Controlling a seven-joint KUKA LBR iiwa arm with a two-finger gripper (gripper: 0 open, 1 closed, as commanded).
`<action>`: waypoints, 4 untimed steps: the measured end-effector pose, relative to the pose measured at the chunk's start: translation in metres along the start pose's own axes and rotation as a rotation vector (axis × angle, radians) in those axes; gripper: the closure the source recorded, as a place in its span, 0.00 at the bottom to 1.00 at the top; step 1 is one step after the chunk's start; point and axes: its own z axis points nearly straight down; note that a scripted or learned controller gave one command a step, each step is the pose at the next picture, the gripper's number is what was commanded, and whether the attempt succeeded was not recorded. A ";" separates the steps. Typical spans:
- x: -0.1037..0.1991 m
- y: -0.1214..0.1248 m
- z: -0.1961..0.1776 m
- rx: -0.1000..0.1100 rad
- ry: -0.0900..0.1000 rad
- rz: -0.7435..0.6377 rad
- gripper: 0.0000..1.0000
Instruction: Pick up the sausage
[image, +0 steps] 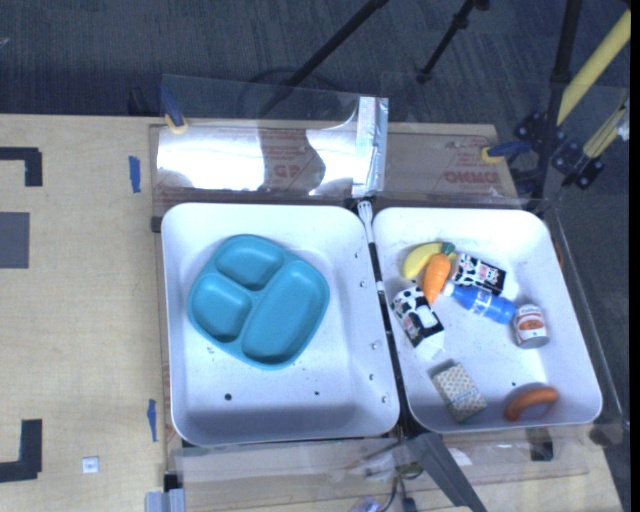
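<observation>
The sausage (531, 401) is a short orange-brown piece lying flat near the front right corner of the right bin (565, 300). It rests apart from the other items, with bare white floor around it.
The right bin also holds a carrot (436, 275), a yellow banana (421, 258), a cow-patterned carton (417, 313), a blue bottle with a cow label (484, 287), a small can (530, 325) and a grey patterned box (458, 388). A blue divided plate (260, 298) sits in the left bin (190, 400).
</observation>
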 end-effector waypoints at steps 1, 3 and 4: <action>0.001 0.001 -0.012 -0.005 -0.004 -0.004 1.00; 0.004 0.004 -0.035 -0.016 -0.012 -0.010 1.00; -0.003 -0.026 0.023 0.014 0.009 0.122 1.00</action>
